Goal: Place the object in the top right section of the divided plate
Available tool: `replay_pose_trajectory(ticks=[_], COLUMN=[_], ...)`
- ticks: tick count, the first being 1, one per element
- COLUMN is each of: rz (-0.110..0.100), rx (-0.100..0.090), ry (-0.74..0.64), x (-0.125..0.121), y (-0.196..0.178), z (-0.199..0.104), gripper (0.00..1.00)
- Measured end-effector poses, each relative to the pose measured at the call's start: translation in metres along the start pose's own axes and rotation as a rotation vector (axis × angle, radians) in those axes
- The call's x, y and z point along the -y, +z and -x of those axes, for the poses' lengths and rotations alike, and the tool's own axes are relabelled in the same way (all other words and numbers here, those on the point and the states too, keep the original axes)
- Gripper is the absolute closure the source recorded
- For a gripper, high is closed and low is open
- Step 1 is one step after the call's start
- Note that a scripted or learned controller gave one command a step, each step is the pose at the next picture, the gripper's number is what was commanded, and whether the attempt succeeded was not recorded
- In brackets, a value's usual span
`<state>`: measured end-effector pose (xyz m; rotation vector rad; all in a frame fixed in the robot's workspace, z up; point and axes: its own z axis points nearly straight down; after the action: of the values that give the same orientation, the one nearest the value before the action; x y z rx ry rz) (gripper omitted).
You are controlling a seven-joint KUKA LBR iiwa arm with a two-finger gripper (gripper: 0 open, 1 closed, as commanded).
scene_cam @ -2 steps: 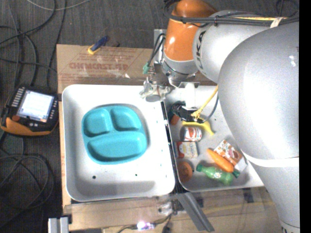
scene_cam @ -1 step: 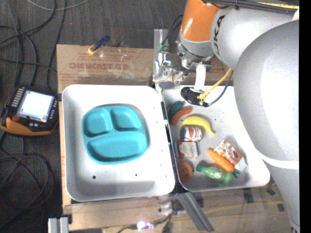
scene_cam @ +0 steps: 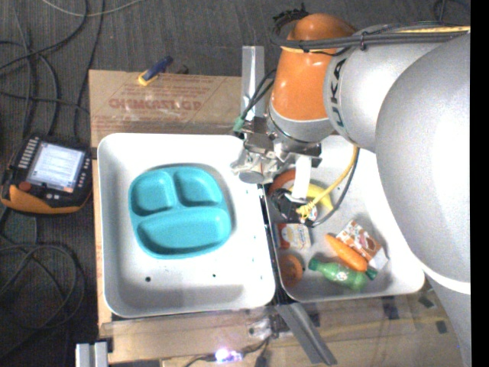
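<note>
Picking step: the hand [scene_cam: 267, 170] hovers by small toys [scene_cam: 345, 255] in the right white bin [scene_cam: 363, 205]. I cannot tell if it holds one. Next it carries one to the blue divided plastic plate [scene_cam: 183, 232].

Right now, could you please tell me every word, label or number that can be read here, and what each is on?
"UKA", on the grey arm, beside its orange band.
Red print on the cardboard sheet: upside down and too blurred to read.
Screen of the handheld controller: too small to read.
Red and white packet: print too small to read.
</note>
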<state>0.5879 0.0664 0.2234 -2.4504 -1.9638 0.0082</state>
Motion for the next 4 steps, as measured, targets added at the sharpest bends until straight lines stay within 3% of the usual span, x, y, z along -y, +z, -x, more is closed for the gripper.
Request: replay_pose_trajectory(ticks=[1, 2, 3, 4], rz=[0.001, 0.0, 0.0, -0.001], rx=[0.001, 0.001, 0.002, -0.001], ry=[-0.087, -0.09, 0.236, 0.214], x=[-0.017, -0.011, -0.045, -0.01], y=[0.029, 0.039, 0.041, 0.007], z=[-0.068, -0.091, -0.043, -0.076], gripper=[1.0, 1.0, 1.0, 1.0])
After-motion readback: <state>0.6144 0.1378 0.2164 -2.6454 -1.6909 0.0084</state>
